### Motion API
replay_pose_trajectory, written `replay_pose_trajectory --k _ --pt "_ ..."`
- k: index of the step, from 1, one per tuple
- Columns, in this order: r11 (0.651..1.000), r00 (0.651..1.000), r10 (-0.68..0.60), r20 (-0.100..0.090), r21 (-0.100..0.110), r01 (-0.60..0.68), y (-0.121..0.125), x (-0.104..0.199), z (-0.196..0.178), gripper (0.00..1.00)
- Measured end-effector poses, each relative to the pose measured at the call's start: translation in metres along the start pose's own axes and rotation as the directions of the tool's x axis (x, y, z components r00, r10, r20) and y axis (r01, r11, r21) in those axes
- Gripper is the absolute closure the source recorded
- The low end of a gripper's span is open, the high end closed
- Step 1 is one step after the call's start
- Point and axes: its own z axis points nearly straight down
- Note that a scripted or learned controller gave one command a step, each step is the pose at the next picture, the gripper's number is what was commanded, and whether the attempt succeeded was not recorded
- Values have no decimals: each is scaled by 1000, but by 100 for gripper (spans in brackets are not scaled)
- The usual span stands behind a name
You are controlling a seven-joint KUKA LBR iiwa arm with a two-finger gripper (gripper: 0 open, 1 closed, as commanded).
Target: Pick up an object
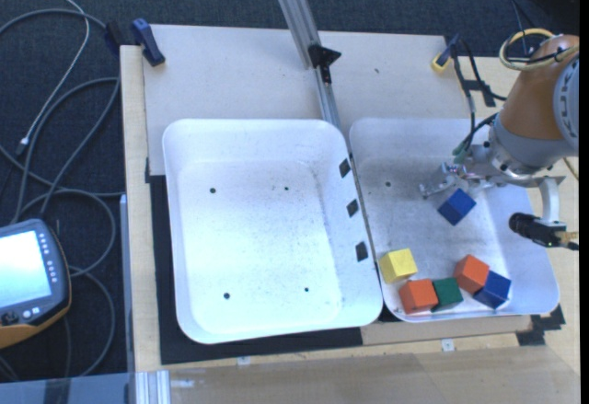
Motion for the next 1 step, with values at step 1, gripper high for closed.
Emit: replay_pose_trajectory --k 1 --pt "1000 1000 -2 -3 4 2 -32 58 1 0"
